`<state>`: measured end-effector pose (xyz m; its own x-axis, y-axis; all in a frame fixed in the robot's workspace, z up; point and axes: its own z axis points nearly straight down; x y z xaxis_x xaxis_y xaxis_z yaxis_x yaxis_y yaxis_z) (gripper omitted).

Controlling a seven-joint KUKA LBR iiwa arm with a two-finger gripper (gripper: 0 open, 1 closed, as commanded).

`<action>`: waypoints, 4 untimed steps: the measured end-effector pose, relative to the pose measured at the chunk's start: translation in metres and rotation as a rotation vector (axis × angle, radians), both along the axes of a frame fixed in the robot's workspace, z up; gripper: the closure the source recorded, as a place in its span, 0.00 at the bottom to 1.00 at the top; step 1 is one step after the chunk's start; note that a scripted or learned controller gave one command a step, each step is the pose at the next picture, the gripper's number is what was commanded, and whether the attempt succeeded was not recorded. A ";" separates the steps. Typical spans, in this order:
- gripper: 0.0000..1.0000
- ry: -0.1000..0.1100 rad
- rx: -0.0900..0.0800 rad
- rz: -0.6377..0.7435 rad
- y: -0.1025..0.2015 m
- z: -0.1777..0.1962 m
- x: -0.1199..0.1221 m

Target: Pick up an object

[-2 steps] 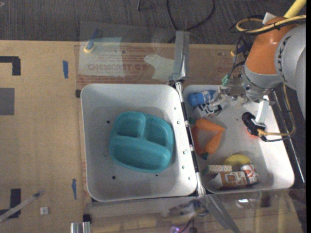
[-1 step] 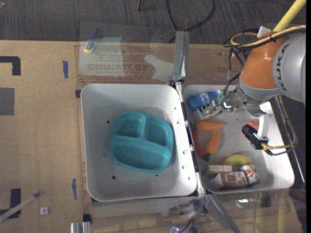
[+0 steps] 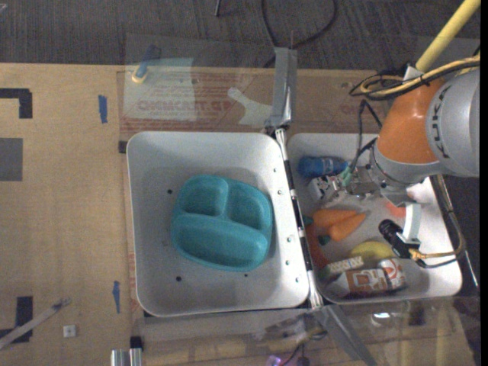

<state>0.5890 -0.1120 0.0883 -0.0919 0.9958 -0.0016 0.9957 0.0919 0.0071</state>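
- Left bin point(image 3: 145, 280): holds a teal divided plate point(image 3: 222, 221), lying flat near the middle.
- Right bin point(image 3: 446, 280): crowded with a blue bottle point(image 3: 320, 165) at the top, long axis left-right; an orange carrot point(image 3: 339, 220) below, tip pointing left; a yellow banana point(image 3: 371, 249); a printed packet point(image 3: 370, 277) at the bottom.
- Arm point(image 3: 431, 128): reaches in from the right, wrist bent down over the right bin.
- Gripper point(image 3: 335, 187): low between bottle and carrot; spread of the fingers impossible to tell.

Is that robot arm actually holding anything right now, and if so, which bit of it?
That cannot be told. The gripper sits low in the right bin, just above the carrot and beside the blue bottle, but nothing is visibly between its fingers.
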 end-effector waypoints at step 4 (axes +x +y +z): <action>0.00 0.050 0.011 -0.206 -0.018 -0.002 0.071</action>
